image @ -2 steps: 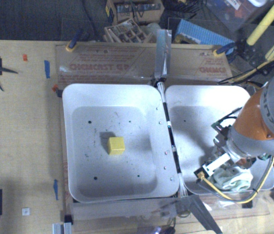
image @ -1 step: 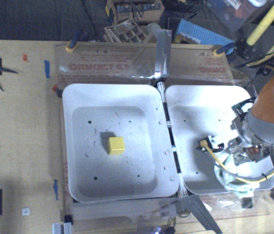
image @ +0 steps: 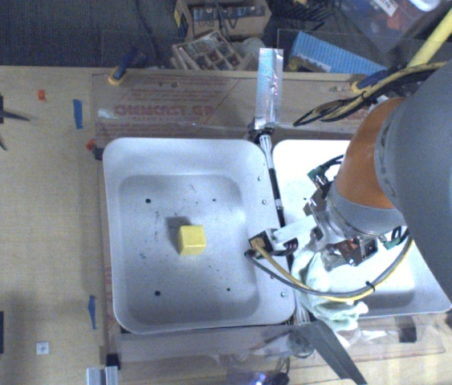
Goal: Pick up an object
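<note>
A small yellow block lies near the middle of the left bin. The grey arm with its orange band reaches in from the right and hangs over the right bin. Its wrist and gripper are low over that bin's front left part, wrapped in yellow and black cables. A pale crumpled thing lies right under the gripper. The arm and cables hide the gripper's tip. The gripper is well to the right of the yellow block, across the wall between the bins.
A clear upright post stands behind the gap between the bins. Cables run along the dividing wall. Boxes and clutter sit beyond the bench's back edge. Bare wooden bench lies left of the bins.
</note>
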Motion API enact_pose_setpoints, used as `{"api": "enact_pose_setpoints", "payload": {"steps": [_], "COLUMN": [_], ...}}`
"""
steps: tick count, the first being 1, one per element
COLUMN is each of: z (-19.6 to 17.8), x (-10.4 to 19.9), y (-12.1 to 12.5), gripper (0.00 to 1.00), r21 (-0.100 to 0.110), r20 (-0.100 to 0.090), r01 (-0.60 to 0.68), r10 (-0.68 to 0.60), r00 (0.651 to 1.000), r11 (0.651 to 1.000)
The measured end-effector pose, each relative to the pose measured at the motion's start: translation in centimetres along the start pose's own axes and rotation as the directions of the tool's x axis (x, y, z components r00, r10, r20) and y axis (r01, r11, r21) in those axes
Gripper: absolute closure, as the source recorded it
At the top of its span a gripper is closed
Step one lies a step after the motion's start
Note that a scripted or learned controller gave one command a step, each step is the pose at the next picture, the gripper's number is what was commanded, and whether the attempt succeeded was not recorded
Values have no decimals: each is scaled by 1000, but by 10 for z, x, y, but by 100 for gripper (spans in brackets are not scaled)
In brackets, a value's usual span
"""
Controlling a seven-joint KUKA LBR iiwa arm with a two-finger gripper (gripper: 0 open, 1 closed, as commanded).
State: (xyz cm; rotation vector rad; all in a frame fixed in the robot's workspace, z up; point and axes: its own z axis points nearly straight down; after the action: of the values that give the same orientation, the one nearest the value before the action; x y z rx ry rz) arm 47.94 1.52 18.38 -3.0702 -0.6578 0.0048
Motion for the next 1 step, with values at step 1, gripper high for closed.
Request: {"api": "enact_pose_setpoints", "payload": {"steps": [1], "z": [-6], "x": [66], "y": [-149], "gripper": [100], "r21": [-2], "r20": [-2], "r01": [-30], "r10": [30], "r00": [1000], "r11": [1000]}}
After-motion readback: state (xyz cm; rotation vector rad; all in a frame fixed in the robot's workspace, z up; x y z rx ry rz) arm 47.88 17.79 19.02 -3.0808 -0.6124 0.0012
